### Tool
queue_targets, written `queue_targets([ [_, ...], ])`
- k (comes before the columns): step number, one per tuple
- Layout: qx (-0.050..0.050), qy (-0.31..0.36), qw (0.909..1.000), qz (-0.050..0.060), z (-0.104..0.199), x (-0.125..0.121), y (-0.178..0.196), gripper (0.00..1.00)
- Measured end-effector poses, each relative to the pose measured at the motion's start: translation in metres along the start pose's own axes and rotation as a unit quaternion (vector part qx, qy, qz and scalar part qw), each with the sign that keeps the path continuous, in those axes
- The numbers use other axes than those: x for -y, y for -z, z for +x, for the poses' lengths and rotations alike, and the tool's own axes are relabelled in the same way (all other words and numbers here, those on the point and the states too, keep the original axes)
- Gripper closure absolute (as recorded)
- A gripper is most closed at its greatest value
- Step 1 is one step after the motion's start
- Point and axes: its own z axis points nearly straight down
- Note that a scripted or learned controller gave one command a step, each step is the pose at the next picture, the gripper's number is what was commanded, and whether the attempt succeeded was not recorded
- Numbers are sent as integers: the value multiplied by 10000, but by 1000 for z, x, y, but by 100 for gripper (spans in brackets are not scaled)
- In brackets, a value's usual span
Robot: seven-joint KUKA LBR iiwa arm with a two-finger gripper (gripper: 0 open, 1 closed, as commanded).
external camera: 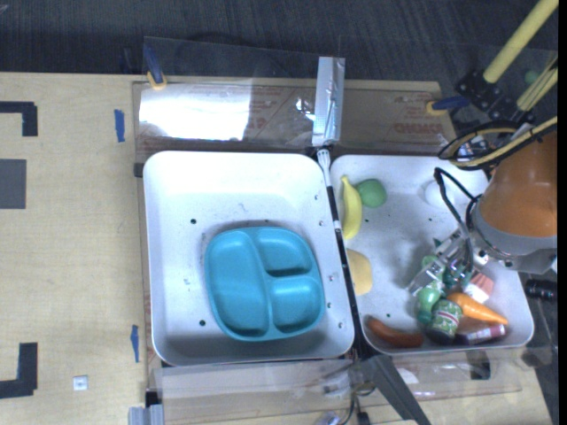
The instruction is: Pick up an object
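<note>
The right bin (399, 171) holds several toy foods. A yellow banana (351, 209) and a green round piece (371, 193) lie at its far left. A pale yellow fruit (359, 271) rests by the left wall and a brown sausage (393, 333) lies along the near wall. An orange carrot (475, 308), a green vegetable (430, 301) and a red-and-white item (483, 332) are piled at the near right. My gripper (440, 271) hangs low over this pile, just above the green vegetable, with the orange-banded wrist (523, 204) behind it.
The left bin (168, 193) holds a blue divided plate (264, 282). A metal divider (329, 100) and clear plastic sheet stand behind the bins. Black cables (456, 193) loop over the right bin's far corner. A yellow pole (523, 29) slants at the top right.
</note>
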Motion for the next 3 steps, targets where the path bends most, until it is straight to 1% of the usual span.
queue_targets([
  [1,-63,-1015,9948,57,62,-102,85,100],
  [2,-50,-2026,9792,68,45,-154,103,100],
  [3,-49,-1186,9929,67,-30,-182,96,100],
])
